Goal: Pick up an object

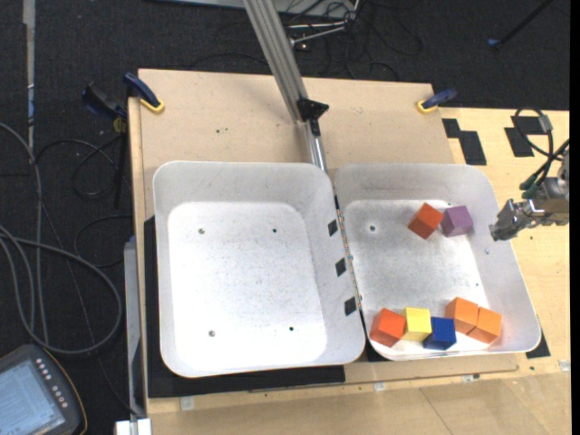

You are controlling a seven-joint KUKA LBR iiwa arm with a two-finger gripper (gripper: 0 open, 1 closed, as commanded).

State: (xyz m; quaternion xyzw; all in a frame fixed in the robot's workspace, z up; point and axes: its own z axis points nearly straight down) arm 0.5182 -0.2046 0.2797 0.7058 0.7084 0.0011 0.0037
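Note:
The right bin (399,243) holds several blocks. An orange block (425,220) and a purple block (457,220) sit side by side near its back. Along the front wall lie an orange block (389,326), a yellow block (418,322), a blue block (442,333) and two more orange blocks (475,319). My gripper (509,221) hangs at the right rim of this bin, just right of the purple block and apart from it. Nothing shows between its fingers.
The left bin (240,265) lies beside the right one on the wooden bench (227,116). A slanted metal pole (276,48) crosses the back of the bench. Clamps sit at the back corners (145,93). Black tape marks lie at the far right (467,143).

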